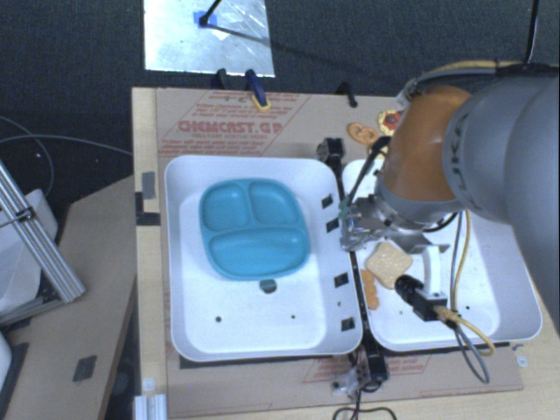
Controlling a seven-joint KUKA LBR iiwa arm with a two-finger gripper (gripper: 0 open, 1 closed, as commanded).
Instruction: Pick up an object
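Observation:
My gripper [353, 234] hangs low over the left edge of the right bin [516, 322], close to the wall between the two bins. A tan slice of toy toast [388, 260] lies just to the right of and below the gripper, beside it rather than in it. A thin orange piece [370, 292] rests near the toast toward the front. In the left bin [184, 304] a blue divided plate [255, 228] lies flat, with a small dark grey object [268, 285] at its front edge. The arm hides most of the right bin's back half.
Two small orange and red toys [361, 132] [390, 119] sit by the back edge of the right bin, partly behind the arm. A blue clip [256, 88] stands at the back of the cardboard base. A shiny sheet [208, 23] lies on the floor beyond.

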